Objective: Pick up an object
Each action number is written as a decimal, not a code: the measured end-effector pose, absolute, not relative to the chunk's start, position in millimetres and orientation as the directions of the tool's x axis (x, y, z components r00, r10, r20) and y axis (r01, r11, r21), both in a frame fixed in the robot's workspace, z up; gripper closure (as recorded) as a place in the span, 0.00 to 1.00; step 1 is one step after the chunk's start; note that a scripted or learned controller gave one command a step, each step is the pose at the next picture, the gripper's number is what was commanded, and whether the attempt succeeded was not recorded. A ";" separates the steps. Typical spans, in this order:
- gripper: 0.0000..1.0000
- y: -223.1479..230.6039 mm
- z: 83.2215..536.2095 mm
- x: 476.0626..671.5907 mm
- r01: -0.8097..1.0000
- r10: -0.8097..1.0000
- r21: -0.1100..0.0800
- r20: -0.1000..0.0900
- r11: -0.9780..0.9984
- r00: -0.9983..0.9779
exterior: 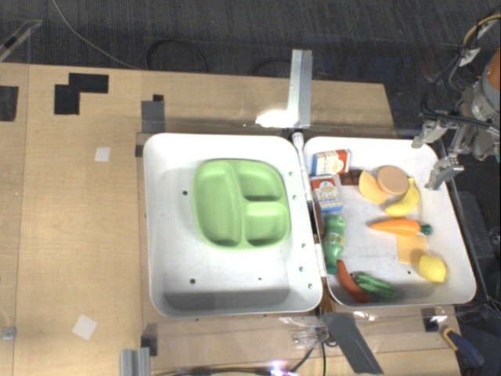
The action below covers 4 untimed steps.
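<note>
The pincer (442, 159) hangs at the right bin's (462, 288) upper right rim, above the bin's edge; whether it is wide or narrow cannot be told. Nearest it inside the bin lie a banana (405, 202) and a round tan disc (393, 181), then a carrot (398, 227) and a lemon (432, 268). The left bin (164, 288) holds a green divided plate (239, 204). Both bins sit on a pale wooden bench (70, 233), with dark carpet (196, 14) beyond.
</note>
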State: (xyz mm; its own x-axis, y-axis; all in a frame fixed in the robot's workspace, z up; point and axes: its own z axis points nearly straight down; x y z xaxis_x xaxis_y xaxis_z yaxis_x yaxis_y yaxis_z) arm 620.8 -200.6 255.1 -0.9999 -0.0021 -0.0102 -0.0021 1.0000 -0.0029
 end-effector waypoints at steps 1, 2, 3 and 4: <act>0.00 -205.4 99.3 586.4 -0.041 -0.041 -0.004 -0.014 0.999 -0.999; 0.00 -143.7 90.7 531.8 -0.119 -0.119 -0.004 -0.015 0.993 -0.993; 0.00 -127.9 90.6 564.3 -0.320 -0.320 -0.009 -0.017 0.947 -0.947; 0.00 -114.5 91.5 513.9 -0.291 -0.291 -0.009 -0.020 0.957 -0.956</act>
